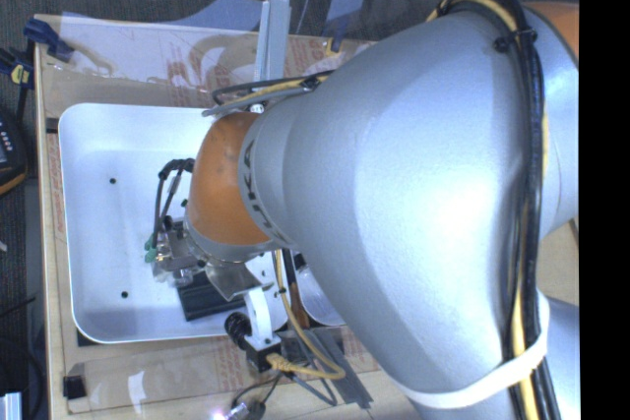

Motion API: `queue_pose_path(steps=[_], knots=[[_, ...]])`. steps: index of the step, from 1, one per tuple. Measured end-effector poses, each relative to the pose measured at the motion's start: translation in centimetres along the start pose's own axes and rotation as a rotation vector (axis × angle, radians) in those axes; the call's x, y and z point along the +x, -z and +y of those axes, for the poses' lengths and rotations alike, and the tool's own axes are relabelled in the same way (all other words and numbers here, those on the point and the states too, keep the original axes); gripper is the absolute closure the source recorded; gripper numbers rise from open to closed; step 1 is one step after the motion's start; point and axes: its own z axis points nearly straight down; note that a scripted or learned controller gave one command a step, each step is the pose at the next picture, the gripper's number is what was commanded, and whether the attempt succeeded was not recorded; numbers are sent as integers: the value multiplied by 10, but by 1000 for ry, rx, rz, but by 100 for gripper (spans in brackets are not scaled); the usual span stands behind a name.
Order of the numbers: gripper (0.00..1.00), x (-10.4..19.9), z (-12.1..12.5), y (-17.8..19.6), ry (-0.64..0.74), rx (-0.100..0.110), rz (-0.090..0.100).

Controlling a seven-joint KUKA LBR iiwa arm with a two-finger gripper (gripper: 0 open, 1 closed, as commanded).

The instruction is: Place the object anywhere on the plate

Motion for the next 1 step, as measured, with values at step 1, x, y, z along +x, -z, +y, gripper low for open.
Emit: queue_pose_path(steps=[1], knots=[[100,-62,-7,76,413,-7,-2]])
